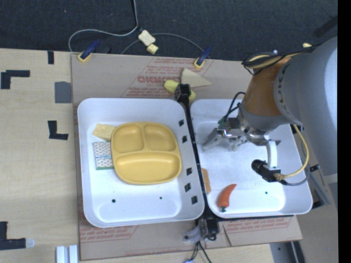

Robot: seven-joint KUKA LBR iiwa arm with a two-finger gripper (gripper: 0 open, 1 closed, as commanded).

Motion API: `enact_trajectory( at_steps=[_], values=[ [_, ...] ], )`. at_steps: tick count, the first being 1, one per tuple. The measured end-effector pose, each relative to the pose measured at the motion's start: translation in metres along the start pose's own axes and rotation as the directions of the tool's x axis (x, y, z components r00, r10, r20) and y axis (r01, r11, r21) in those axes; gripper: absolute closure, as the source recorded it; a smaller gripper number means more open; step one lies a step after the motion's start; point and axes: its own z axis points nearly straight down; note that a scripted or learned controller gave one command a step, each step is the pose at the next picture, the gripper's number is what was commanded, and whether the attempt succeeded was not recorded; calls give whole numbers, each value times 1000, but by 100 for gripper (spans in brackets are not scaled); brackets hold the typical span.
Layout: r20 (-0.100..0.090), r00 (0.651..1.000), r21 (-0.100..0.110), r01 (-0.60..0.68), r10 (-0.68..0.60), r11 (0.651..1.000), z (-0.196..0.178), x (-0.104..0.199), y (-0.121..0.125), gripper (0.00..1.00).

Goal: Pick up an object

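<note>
Camera view, right bin [285, 204]: hand [215, 139] low over the bin floor, fingers apart and empty; carrot [226, 195] lies toward the near rim, well apart, long axis slanting up to the right.

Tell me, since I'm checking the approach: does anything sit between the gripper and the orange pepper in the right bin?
Nothing visible does. Bare white bin floor separates the gripper from the orange pepper.

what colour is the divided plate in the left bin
Yellow; the divided plate shows best in the camera view.
</note>
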Motion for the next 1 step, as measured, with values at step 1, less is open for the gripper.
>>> enact_trajectory(
  at_steps=[1],
  values=[
    [2, 1000, -14, 5, -5, 1000, 18, -34, 84, 0]
  ],
)
